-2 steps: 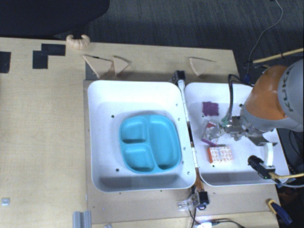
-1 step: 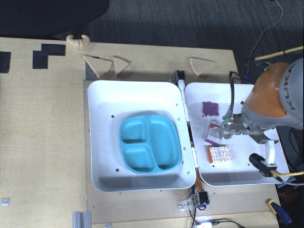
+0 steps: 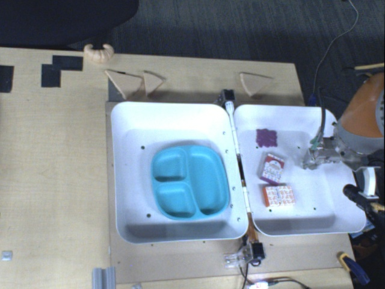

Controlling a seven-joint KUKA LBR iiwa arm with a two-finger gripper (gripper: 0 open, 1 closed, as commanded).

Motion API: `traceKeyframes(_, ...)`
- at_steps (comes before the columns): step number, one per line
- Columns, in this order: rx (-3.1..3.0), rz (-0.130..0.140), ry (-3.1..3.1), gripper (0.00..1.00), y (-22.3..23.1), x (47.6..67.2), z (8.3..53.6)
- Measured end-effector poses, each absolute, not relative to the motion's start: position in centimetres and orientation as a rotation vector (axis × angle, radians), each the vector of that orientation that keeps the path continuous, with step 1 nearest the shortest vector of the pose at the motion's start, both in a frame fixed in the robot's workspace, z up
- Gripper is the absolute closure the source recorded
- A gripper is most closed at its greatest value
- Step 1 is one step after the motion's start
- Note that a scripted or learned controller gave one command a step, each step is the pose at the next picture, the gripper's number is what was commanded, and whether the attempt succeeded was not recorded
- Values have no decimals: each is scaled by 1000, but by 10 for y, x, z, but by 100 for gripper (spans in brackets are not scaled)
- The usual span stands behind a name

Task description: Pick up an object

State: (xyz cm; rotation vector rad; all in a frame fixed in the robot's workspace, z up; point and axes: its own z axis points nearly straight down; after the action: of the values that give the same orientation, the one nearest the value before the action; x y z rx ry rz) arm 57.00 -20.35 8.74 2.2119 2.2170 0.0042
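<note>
The right bin (image 3: 337,221) holds three small items. A purple flat piece (image 3: 266,137) lies near its back left. A small box with a red and white pattern (image 3: 272,168) sits in the middle left, tilted. Just in front of it lies a second patterned box (image 3: 278,195). My gripper (image 3: 314,157) is low over the right half of this bin, to the right of the tilted box and apart from it. Nothing is visibly in its grasp. The grey arm with its orange band (image 3: 364,110) reaches in from the right edge.
The left bin (image 3: 129,161) holds a blue divided plate (image 3: 189,181). A raised rim (image 3: 236,155) separates the two bins. A dark cable (image 3: 325,71) runs down toward the arm at the back right. Wooden bench surface surrounds the bins.
</note>
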Motion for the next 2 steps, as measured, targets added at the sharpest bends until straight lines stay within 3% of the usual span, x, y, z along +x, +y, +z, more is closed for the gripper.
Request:
traceKeyframes(1, 2211, 6, 2225, 100, -205, 631, 86)
traceKeyframes(2, 2210, 5, 2225, 100, -196, 648, 192)
